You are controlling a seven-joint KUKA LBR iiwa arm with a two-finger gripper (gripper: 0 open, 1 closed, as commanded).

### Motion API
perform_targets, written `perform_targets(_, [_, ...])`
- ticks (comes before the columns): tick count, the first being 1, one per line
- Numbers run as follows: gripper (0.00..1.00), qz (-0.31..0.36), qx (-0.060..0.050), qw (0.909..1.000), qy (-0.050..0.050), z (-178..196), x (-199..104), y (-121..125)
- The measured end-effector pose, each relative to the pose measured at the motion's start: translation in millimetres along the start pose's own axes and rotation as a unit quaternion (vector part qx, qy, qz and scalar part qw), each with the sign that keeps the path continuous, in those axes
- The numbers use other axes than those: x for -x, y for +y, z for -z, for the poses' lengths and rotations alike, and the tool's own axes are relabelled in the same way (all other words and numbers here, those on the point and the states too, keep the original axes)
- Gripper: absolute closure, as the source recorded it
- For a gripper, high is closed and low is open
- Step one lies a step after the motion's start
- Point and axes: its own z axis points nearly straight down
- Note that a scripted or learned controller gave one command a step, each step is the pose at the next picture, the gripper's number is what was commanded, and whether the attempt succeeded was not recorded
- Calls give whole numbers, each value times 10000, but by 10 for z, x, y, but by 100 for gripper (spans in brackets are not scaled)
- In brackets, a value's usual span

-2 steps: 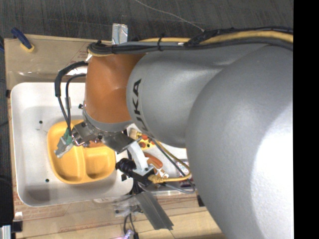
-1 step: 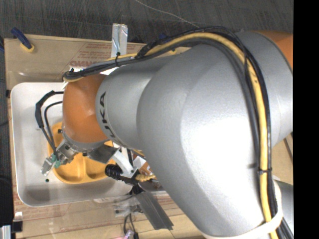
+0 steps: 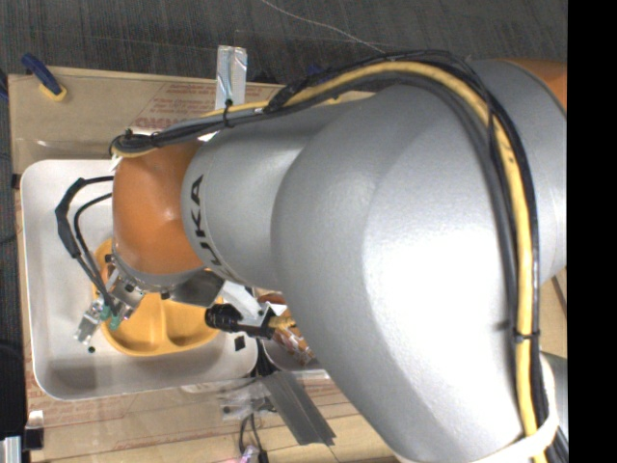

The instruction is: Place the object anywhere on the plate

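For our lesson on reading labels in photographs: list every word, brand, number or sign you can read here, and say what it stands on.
"UKA": black letters on the grey arm, the start of the brand name hidden.
Reddish print on the cardboard behind the bin: too blurred to read.

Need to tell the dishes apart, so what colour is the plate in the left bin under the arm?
Yellow. The plate shows best in the camera view, partly hidden by the arm's orange band.

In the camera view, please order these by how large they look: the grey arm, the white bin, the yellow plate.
1. grey arm, though nearness to the camera enlarges it
2. white bin
3. yellow plate, partly hidden by the arm
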Motion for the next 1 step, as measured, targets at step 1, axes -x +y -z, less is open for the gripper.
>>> perform_targets(1, [0, 520, -13, 9986, 13, 126, -199, -79])
